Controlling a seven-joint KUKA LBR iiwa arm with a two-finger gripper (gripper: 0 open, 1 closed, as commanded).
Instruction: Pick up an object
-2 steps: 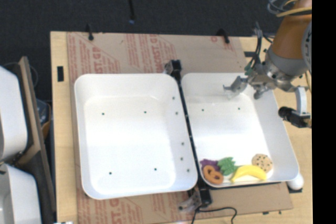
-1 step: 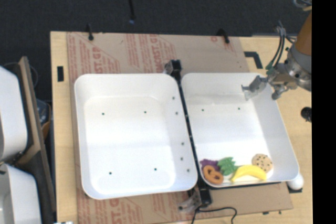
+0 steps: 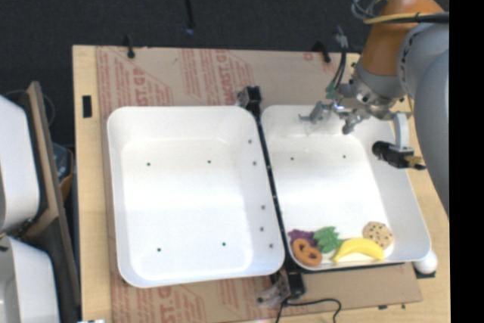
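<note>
A: Where is the gripper (image 3: pixel 330 116) at this moment?

B: It is over the far end of the right bin (image 3: pixel 393 185), near the bin's back wall. The arm (image 3: pixel 393 34) comes in from the right side, and the orange band is just above the wrist.

A: Are the fingers spread or closed?

B: They stand apart, as much as I can see. One finger (image 3: pixel 313 115) points to the left and the other is lower, toward the right. There is nothing between them, so the gripper has hold of nothing.

A: And the objects to pick?

B: They are all together at the near end of the right bin, well apart from the gripper. There is a yellow banana (image 3: pixel 357 249) lying along the near wall. Just beside it on the right is a round cookie (image 3: pixel 377 234). On the left of the banana is a green leafy piece (image 3: pixel 327 238), then a brown pretzel (image 3: pixel 306 253), and a small purple thing (image 3: pixel 299 236) touching the pretzel. What the purple thing is, I cannot tell.

A: What about the left bin (image 3: pixel 189 193)?

B: It stands just beside the right bin, their long walls touching. Both rest on a brown cardboard sheet (image 3: pixel 189 79) on the bench.
</note>
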